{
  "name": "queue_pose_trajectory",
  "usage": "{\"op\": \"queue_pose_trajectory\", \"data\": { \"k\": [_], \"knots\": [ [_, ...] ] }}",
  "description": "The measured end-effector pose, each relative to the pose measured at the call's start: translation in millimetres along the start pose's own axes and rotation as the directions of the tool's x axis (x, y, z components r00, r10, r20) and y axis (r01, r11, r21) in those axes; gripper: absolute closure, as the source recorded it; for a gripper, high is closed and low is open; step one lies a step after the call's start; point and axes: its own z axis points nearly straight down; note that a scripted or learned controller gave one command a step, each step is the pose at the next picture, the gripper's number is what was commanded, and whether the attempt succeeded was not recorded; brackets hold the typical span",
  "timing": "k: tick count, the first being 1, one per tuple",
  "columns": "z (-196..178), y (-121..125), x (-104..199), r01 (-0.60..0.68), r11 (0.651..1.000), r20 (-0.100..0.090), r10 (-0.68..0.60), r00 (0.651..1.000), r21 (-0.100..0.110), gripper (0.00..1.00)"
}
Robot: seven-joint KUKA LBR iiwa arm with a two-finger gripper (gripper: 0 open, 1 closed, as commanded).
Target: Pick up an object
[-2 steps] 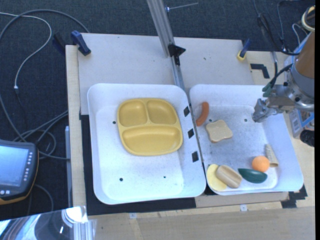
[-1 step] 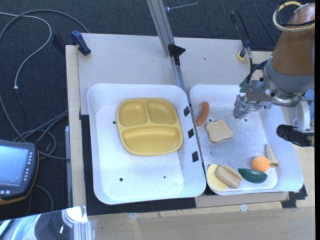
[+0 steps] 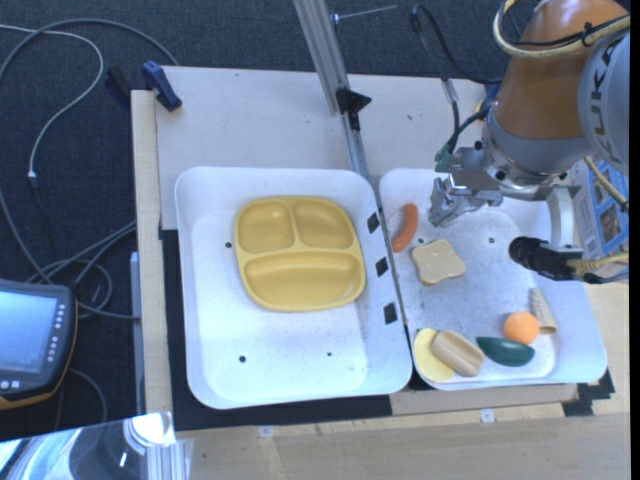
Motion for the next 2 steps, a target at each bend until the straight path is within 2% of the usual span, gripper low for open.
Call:
{"op": "queue_pose_trajectory", "data": {
  "k": [1,2],
  "knots": [
    [15,6,57,0.0,1.0,-0.001,0.0,1.0,0.007,1.0],
    [15,30,110,0.0,1.0,-0.001,0.0,1.0,0.001,1.0]
  ]
}}
